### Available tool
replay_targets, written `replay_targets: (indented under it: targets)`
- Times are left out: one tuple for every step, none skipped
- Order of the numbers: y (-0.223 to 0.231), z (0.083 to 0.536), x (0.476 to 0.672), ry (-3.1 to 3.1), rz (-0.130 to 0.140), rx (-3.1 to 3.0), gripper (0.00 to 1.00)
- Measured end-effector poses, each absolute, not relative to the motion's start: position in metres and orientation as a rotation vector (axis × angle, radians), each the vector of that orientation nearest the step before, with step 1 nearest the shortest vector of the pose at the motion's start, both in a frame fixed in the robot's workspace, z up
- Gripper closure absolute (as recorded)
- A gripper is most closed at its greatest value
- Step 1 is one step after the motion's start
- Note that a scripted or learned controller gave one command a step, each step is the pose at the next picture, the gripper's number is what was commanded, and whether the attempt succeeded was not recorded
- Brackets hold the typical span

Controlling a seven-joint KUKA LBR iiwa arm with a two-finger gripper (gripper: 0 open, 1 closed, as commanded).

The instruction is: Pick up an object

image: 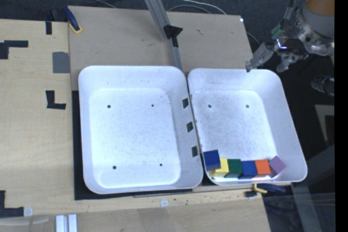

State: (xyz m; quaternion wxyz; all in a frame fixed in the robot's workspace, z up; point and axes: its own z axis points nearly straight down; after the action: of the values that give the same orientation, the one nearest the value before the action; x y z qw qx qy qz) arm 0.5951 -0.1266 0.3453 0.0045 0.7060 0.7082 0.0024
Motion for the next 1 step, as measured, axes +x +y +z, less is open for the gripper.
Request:
replay_targets:
  targets:
    - [-0.1324, 0.4852, 0.6134, 2.219, 0.007, 2.213, 0.00]
